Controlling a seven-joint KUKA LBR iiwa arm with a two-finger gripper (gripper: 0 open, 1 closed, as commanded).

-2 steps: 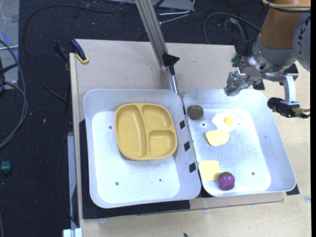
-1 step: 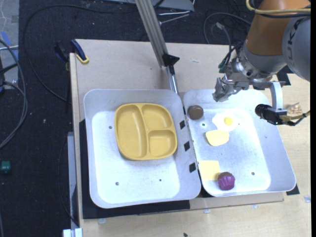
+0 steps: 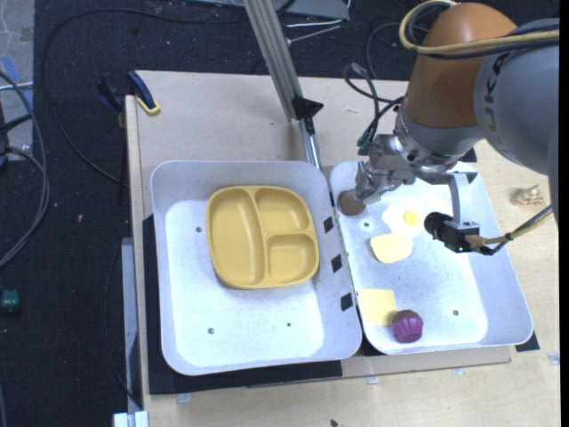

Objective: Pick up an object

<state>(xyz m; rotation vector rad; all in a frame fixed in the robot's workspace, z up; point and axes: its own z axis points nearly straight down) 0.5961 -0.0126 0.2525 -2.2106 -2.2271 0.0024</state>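
Gripper (image 3: 364, 189) hovered over brown object (image 3: 351, 205) | finger state indiscernible | advised: centre, possibly lower before closing.

A pale wooden bench (image 3: 222, 114) fills the middle of the frame, and two shallow white bins sit on it side by side — the left bin (image 3: 178, 327) larger in view, the right bin (image 3: 498, 310) touching its edge at centre.
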